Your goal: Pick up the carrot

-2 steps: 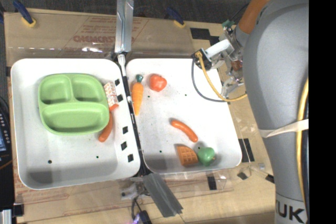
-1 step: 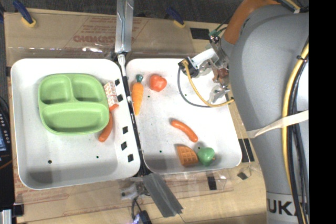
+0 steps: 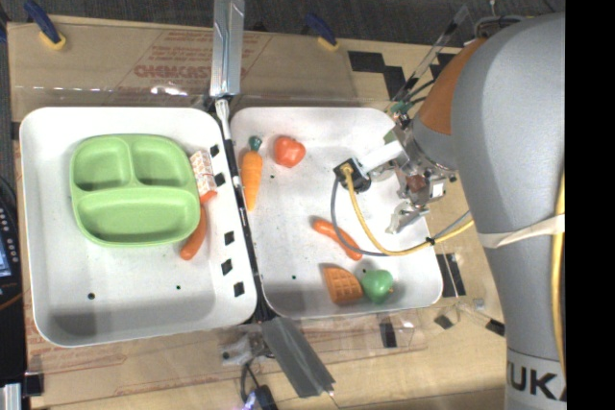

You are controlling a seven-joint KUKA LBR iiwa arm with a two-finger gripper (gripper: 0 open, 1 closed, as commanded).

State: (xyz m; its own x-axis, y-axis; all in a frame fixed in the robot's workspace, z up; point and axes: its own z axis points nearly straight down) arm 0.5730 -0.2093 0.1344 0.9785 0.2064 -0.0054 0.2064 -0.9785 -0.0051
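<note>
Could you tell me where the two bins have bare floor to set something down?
Left bin: bare strip along the near edge, below the green tray. Right bin: open middle between carrot and pincer. The near corner is crowded by the waffle and green pepper.

One fixed camera hung above the surface (image 3: 288,48), tilted down at a slant, far enough back that both white bins, the left bin (image 3: 48,302) and right bin (image 3: 317,125), fitted side by side, with the arm (image 3: 509,139) entering from the right.
</note>
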